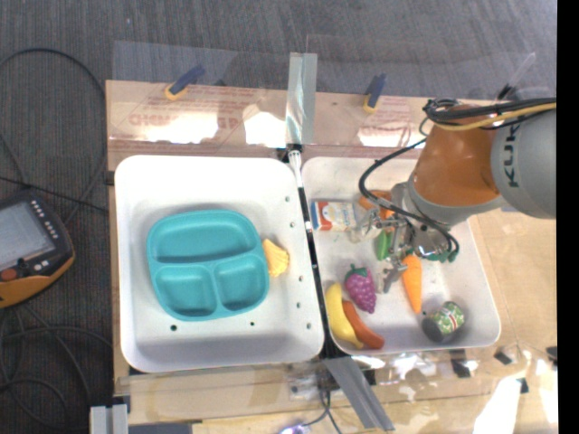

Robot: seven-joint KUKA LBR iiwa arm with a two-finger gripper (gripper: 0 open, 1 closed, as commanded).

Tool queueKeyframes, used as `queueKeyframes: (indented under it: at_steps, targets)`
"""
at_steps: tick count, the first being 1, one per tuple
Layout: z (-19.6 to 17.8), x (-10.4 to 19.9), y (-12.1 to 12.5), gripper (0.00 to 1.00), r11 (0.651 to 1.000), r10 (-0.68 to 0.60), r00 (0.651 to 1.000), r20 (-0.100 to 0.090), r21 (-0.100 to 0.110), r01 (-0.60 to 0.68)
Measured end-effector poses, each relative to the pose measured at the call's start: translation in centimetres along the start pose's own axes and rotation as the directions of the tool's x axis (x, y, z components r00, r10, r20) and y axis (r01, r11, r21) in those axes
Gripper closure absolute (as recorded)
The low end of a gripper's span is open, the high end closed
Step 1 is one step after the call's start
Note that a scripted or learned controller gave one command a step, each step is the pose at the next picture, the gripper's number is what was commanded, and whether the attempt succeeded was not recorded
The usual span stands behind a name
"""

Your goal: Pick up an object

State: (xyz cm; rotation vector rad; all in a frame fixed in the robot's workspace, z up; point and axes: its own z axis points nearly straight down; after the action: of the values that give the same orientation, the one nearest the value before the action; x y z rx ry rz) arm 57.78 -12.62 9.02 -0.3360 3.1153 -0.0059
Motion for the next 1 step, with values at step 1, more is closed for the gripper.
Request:
queueKeyframes:
  at_steps: [1]
  targets:
    - [-0.15,4.78,2.07,0.0,1.0,0.023,1.0,0.008,0.001,-0.023]
